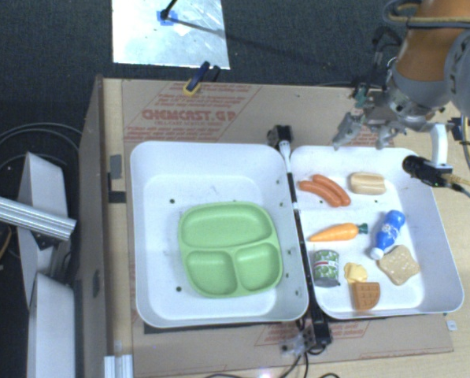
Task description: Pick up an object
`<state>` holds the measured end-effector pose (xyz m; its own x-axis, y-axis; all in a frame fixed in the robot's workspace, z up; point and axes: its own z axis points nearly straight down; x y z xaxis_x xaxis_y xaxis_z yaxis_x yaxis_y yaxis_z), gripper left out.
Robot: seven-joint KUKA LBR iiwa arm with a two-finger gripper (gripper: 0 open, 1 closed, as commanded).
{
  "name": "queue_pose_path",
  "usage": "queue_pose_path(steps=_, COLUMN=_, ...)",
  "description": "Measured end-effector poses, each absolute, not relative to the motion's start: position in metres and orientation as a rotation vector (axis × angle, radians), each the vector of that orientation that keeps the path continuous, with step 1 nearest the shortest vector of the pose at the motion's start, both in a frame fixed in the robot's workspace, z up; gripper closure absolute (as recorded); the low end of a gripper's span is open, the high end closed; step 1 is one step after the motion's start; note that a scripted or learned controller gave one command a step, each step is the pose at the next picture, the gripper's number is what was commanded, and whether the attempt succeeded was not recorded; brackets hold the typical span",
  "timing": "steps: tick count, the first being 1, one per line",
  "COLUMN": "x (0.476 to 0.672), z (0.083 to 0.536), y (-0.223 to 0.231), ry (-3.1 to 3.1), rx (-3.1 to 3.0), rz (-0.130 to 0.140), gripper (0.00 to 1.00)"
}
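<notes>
Camera view showed the pincer [365,133] hanging over the far edge of the right bin [447,282], its two fingers spread apart with nothing between them. Behind it rose the grey arm [463,61] with its orange band [439,22], reaching in from the right.

Just below the pincer lay a bread roll [367,183], and beside that, a little to the pincer's left in the picture, a pair of sausages [324,190]. Further down from the pincer lay a carrot [334,231] and a blue bottle [386,232], the bottle tilted. Lowest in the same bin, well apart from the pincer, sat a green can [325,265], a small yellow piece [355,272], a waffle-like piece [364,295] and a slice of toast [398,264]. None of these touched the pincer.

Well to the pincer's lower left, the left bin [152,211] held a green divided tray [230,248] with three compartments. Both bins rested on the desk [140,124], which was covered with brown cardboard printed in red letters.
</notes>
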<state>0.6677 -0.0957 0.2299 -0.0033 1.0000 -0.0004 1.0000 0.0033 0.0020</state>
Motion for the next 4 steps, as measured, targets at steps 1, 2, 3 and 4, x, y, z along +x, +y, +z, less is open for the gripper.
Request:
queue_pose_path(steps=1, x=0.634, z=0.183, y=-0.063, ry=2.228, rx=2.216, rz=0.0, gripper=0.0)
queue_pose_path(steps=2, x=0.654, z=0.092, y=-0.081, ry=2.217, rx=2.211, rz=0.023, gripper=0.0)
queue_pose_path(steps=3, x=0.644, z=0.084, y=-0.083, ry=2.222, rx=2.22, rz=0.001, gripper=0.0)
queue_pose_path(steps=4, x=0.635, z=0.085, y=-0.086, ry=2.222, rx=2.22, rz=0.001, gripper=0.0)
